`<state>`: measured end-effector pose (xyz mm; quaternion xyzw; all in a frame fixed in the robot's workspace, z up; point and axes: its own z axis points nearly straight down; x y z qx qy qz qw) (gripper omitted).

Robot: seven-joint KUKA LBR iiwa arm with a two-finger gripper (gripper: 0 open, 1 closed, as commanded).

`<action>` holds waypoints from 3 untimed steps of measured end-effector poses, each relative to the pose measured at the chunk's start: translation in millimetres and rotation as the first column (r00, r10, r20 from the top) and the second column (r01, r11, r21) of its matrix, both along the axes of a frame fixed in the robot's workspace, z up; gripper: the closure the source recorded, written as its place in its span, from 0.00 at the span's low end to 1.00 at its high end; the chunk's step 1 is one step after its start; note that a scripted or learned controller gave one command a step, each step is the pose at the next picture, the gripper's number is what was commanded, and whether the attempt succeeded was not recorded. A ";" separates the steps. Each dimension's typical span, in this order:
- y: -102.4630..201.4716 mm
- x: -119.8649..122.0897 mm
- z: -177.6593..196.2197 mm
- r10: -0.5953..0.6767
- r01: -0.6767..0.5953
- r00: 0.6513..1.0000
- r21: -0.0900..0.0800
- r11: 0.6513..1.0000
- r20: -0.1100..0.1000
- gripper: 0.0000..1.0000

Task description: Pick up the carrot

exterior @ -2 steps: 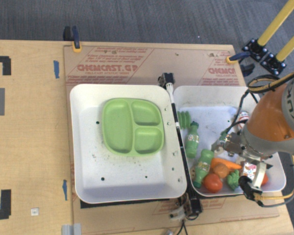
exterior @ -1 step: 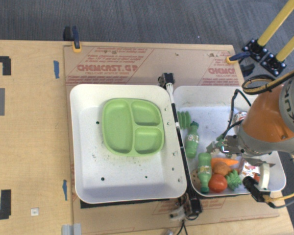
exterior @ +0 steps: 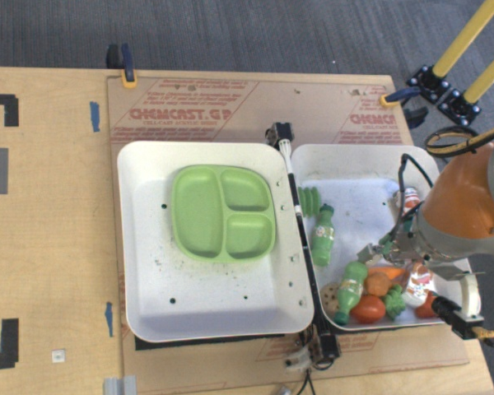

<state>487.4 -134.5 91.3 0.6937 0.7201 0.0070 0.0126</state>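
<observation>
Carrot (exterior: pixel 381 282) first: we're fairly sure it's the orange piece in the pile of toy food at the near end of the right bin (exterior: pixel 354 192), wedged between a green bottle-shaped item (exterior: pixel 351 281) on its left and a red-and-white packet (exterior: pixel 417 285) on its right, with a red tomato-like piece (exterior: pixel 367 308) just below it.

From the one overhead camera view, we see the arm (exterior: pixel 465 208) reaching in from the right, orange band and all, hanging over that same corner of the bin. The pincer (exterior: pixel 393 252) sits just above the pile, right beside the carrot, but it's a dark tangle at this angle and we honestly can't tell whether it's spread or pressed together. Nothing we can see sits between it, so we wouldn't call the carrot grabbed.

The left bin (exterior: pixel 148 245) holds a green divided plate (exterior: pixel 222 212), well apart from the action. In the right bin there's also a small green bottle (exterior: pixel 323 230) standing off on its own near the divider, plus something green (exterior: pixel 309 201) behind it.

Our read: this is the approach step, lining up over the target. Next move probably calls for a straight drop onto the carrot without snagging its neighbours, since everything there is touching. Crowded pile, so a slip or grabbing the wrong piece looks like a real risk.
</observation>
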 end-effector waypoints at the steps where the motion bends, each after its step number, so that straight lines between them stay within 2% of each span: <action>1: 16.8 -0.2 0.9 0.334 -0.334 0.942 -0.011 0.942 -0.005 0.00; 2: 22.8 -0.4 11.4 0.339 -0.339 0.941 0.007 0.941 -0.009 1.00; 3: 29.8 -0.4 1.9 0.857 -0.857 0.515 -0.017 0.515 -0.024 1.00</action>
